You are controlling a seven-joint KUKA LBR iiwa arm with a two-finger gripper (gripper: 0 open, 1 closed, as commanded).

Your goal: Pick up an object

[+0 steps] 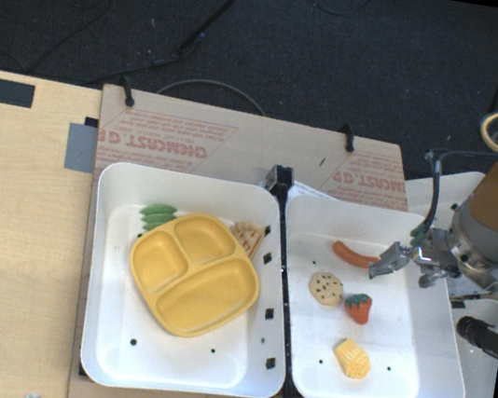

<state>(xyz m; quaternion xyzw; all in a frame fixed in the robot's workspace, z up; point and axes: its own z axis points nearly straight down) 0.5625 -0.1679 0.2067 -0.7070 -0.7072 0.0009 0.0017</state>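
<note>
In the right bin (pixel 415 391) lie a sausage (pixel 354 254), a chocolate-chip cookie (pixel 326 288), a red strawberry (pixel 358 307) and a yellow corn piece (pixel 352 359). My gripper (pixel 408 264) hangs over the bin's upper right part, just right of the sausage, its two fingers spread apart with nothing between them. The grey arm with its orange band rises behind it at the right edge.
The left bin (pixel 104 330) holds a yellow divided plate (pixel 194 274), a green leafy piece (pixel 157 214) at its upper left and a tan waffle-like piece (pixel 249 235) at its upper right. A black divider clip (pixel 280 182) sits between the bins. Cardboard lies beneath both.
</note>
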